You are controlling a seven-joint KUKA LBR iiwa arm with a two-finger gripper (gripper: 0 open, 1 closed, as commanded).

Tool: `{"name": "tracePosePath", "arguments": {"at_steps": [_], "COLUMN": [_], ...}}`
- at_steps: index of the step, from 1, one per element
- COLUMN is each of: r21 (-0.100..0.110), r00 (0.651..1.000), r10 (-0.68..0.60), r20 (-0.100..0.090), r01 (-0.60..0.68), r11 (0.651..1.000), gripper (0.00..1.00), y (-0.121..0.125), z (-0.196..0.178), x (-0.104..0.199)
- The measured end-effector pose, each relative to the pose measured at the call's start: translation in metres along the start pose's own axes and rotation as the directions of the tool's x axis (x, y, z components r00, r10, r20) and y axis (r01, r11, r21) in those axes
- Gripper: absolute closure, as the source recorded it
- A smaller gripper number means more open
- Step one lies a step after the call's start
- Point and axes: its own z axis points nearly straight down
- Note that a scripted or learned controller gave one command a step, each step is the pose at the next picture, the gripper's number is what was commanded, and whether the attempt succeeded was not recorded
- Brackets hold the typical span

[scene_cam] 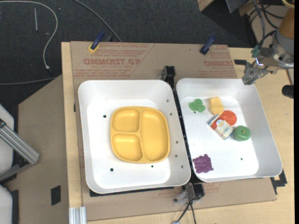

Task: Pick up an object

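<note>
Jaws: too small and blurred to tell whether apart or together; nothing visible between them. Gripper (pixel 248 76): poised over the far right corner of the right bin (pixel 261 164), above its rim, well apart from the objects.
Contents, right bin: green piece (pixel 197 105), yellow block (pixel 216 104), red-and-white packet (pixel 223 123) touching that block, green round (pixel 241 133) just beside it; purple cluster (pixel 202 163) alone near the front.
Left bin (pixel 93 162): yellow divided plate (pixel 139 134).
Step, judged: approach, before any grasp.
Next move calls for: travel inward and descent.
Room: purple cluster has open floor all round; the central group is crowded.
</note>
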Motion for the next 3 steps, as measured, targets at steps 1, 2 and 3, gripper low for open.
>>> {"name": "tracePosePath", "arguments": {"at_steps": [1, 2, 3], "r21": [0.002, 0.009, 0.010], "r00": [1.000, 1.000, 1.000], "r10": [0.000, -0.001, -0.004], "r20": [-0.001, -0.004, -0.005], "r01": [0.000, 0.001, 0.004], "r11": [1.000, 1.000, 1.000], "gripper": [1.00, 1.00, 1.00], "y": [0.001, -0.021, -0.041], "z": [-0.026, -0.013, 0.000], "x": [0.000, 0.042, 0.098]}}
